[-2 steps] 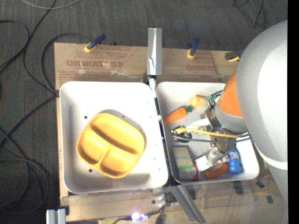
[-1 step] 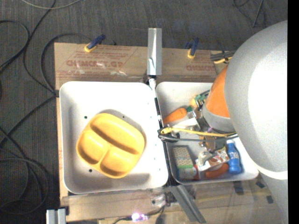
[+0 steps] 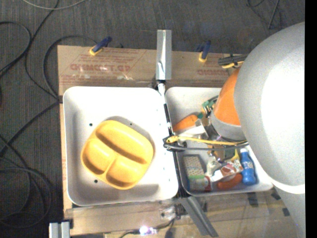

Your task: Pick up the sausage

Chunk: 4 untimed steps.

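Camera view gives you a smooth grey arm point(image 3: 277, 108) with its orange band point(image 3: 229, 105) covering much of the right bin point(image 3: 174, 99). You cannot tell the gripper's state; the arm's bulk hides it. Below the band lies the sausage point(image 3: 229, 183), reddish and rounded, beside a blue bottle point(image 3: 246, 167). An orange carrot point(image 3: 187, 122) sits left of the band. Further left, a glossy yellow divided tray point(image 3: 118, 153) rests in the left bin point(image 3: 74, 133).
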### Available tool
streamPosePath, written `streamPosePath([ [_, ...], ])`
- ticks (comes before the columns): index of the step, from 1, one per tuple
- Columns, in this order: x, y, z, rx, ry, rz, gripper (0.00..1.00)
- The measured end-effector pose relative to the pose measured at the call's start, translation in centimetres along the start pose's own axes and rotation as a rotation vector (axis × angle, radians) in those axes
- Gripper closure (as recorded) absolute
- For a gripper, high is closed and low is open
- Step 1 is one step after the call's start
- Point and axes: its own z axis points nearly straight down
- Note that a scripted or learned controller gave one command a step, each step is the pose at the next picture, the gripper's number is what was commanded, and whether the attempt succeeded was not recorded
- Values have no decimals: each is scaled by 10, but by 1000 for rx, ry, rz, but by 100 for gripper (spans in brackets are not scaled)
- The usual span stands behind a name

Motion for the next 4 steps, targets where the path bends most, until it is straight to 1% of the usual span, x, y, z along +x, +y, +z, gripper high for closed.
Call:
streamPosePath([
  [1, -1, 3, 0, 0, -1, -22, 0],
  [2, -14, 59, -13, 2, -1, -119, 0],
  [3, -23, 106, 74, 5, 0, 6, 0],
  [4, -24, 104, 68, 11, -7, 3, 100],
])
